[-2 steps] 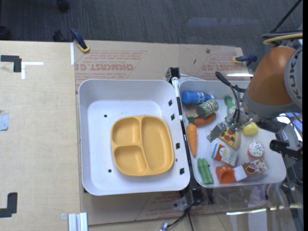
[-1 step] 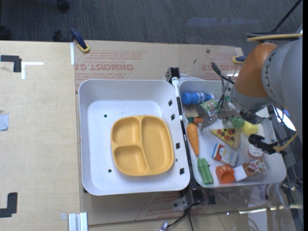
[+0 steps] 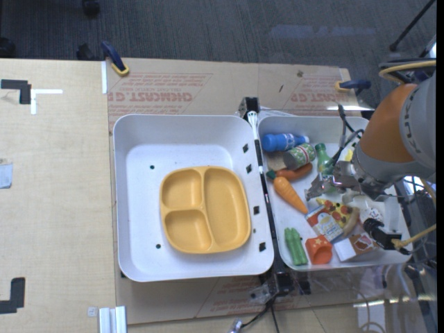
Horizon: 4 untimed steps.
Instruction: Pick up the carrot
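The carrot (image 3: 290,194) is orange with a small green top and lies at a slant in the right bin (image 3: 272,222), near that bin's left wall. My gripper (image 3: 324,186) hangs low over the middle of the right bin, just right of the carrot's thick middle. Nothing of the carrot shows inside it. The grey arm with its orange band (image 3: 388,134) reaches in from the right and hides part of the bin's right side.
The right bin also holds a blue bottle (image 3: 281,142), a green bottle (image 3: 321,157), an orange-brown piece (image 3: 297,173) just behind the carrot, a green vegetable (image 3: 295,246), a red cup (image 3: 319,250) and several packets (image 3: 330,224). In the left bin (image 3: 132,186) lies a yellow divided plate (image 3: 205,209).
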Motion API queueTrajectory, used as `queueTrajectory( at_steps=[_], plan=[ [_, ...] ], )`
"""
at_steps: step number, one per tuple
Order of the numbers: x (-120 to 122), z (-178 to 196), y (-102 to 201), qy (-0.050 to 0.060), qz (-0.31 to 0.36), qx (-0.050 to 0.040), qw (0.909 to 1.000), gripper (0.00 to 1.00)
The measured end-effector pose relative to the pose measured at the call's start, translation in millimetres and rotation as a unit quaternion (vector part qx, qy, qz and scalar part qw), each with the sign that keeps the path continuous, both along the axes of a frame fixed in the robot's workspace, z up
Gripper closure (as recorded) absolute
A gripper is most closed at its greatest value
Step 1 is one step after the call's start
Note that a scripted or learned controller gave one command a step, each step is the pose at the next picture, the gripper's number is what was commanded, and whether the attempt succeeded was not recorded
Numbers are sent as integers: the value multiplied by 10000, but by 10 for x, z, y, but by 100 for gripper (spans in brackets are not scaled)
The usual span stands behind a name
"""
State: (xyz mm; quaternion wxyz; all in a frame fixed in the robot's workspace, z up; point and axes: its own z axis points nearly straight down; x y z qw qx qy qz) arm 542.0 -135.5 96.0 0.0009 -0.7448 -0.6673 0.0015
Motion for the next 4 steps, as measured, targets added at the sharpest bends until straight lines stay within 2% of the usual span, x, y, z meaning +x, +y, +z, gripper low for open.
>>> queueTrajectory(
  at_steps=[1, 2, 3, 4],
  plan=[
    [-173, -41, 359, -15, -900, 2, 9959, 0],
    [-129, -43, 416, -19, -1974, -14, 9803, 0],
    [0, -36, 234, -19, -5150, -17, 8572, 0],
    [-638, 949, 1149, -4, -5249, -16, 8512, 0]
  ],
)
